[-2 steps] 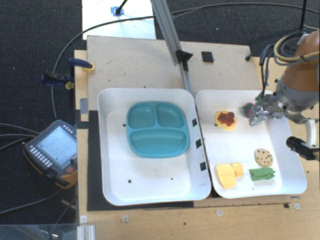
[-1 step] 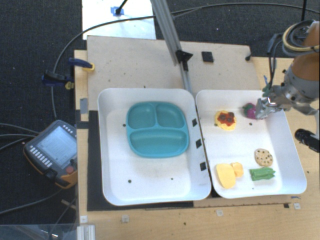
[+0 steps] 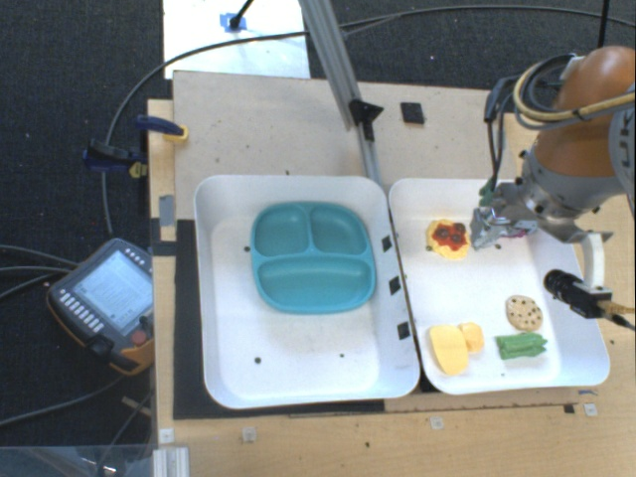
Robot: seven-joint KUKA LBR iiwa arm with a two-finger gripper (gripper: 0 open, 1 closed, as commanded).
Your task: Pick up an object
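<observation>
pizza toy (image 3: 448, 238) just left of tool (image 3: 484, 233), right bin (image 3: 586, 366)

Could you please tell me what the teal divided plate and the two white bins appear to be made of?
The teal divided plate looks like moulded plastic: uniform colour, soft sheen, rounded compartment ridges. The two shallow white bins also seem plastic, matte, with smooth rounded rims.

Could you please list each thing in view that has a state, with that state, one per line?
Teal divided plate: upright in the left bin, compartments bare.
Pizza slice: flat in the right bin, beside the gripper.
Cookie: lying flat.
Yellow cheese pieces: lying flat, touching each other.
Green vegetable: on its side.
Teach pendant: screen lit.
</observation>
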